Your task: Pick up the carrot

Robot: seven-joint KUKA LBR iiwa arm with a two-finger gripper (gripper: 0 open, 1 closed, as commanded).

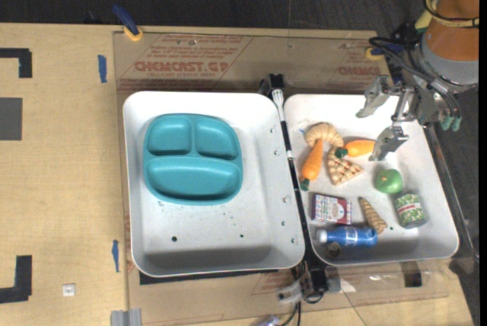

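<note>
I see two white bins side by side on the bench (61, 187). The left bin (262, 187) holds a teal divided plate (193, 158) lying flat near its centre.

The right bin (437, 202) holds the food items. The carrot (313, 159) lies at about 9 o'clock in this bin, close to the divider between the bins, slanting with its green end at 6 o'clock. A croissant (323, 133) touches its upper end. A corn cob (343, 168) lies just beside the carrot at 3 o'clock, and an orange fruit-like piece (359, 148) sits above the corn. A green apple (388, 180) and a green can (409, 209) lie toward 4 o'clock. A red-and-white carton (329, 208), a small cone-shaped item (372, 215) and a blue bottle (348, 236) lie along the 6 o'clock side.

The gripper (386, 128) hangs over the bin's 1 o'clock corner, well apart from the carrot. Its fingers (389, 143) stand spread and released, with nothing between them.
</note>
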